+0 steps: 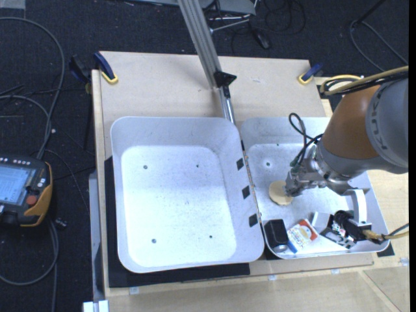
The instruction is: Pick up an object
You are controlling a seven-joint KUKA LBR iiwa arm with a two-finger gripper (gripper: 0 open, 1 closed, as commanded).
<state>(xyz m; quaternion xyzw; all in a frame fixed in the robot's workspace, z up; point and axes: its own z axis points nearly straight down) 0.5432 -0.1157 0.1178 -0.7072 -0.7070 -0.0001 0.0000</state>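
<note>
- We see the claw [296, 182] down in the right bin [260, 135], at the right edge of the tan disc [279, 195].
- We can't tell if it's spread or pinched together.

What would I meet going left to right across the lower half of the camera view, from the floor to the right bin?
Handheld pendant on the floor → left bin → black block → red-and-white packet.
</note>
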